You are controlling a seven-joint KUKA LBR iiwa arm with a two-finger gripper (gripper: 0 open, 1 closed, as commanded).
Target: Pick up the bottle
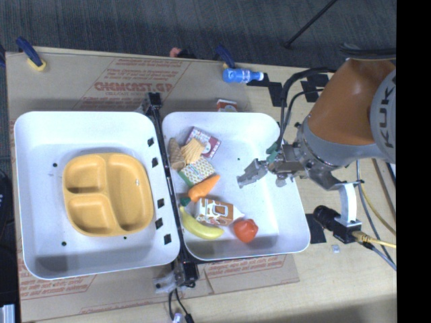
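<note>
A dark carpeted floor lies beyond the far edge of the table, whose top is covered by brown printed cardboard. Two shallow white bins sit side by side on it. The left bin holds a yellow divided plate near its middle. The right bin carries a cluster of things along its left side: a waffle-patterned cracker and a dark red packet toward the far left corner, a small printed box just below them, an orange carrot beside that, then a small carton, a banana along the near left edge, and a red tomato near the bin's near edge.

The bottle, blue with a white end, lies on its side on the table outside both bins, close to the table's far edge and just beyond the right bin's far rim.

The grey arm with its orange band reaches in from the right over the right bin's right edge. The claw hangs above the bare middle of the right bin, well apart from the bottle; its fingers look slightly spread with nothing between them, though the view is too coarse to be sure.
</note>
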